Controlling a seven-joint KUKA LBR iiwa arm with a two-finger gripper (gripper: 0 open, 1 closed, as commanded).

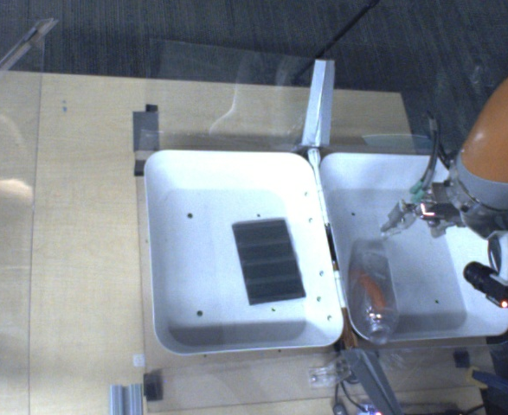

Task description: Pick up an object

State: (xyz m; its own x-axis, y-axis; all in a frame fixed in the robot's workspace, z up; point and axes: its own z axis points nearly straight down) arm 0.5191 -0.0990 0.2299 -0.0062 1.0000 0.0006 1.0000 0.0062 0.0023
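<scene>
arm (500,145) cut off at right edge, clear bottle (373,290) contents indistinct, cables (366,392) cropped below

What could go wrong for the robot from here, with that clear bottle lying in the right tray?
The clear bottle lies on its side against the right bin's near-left wall, so the hand may have little room around it, and the bottle could roll away. Its see-through plastic may also be hard to locate. The dark ridged pad lies flat, hard to get under.

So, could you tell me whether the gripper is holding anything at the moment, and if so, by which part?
Nothing is held. The gripper hovers over the right bin, apart from the clear bottle lying near that bin's left wall.
</scene>
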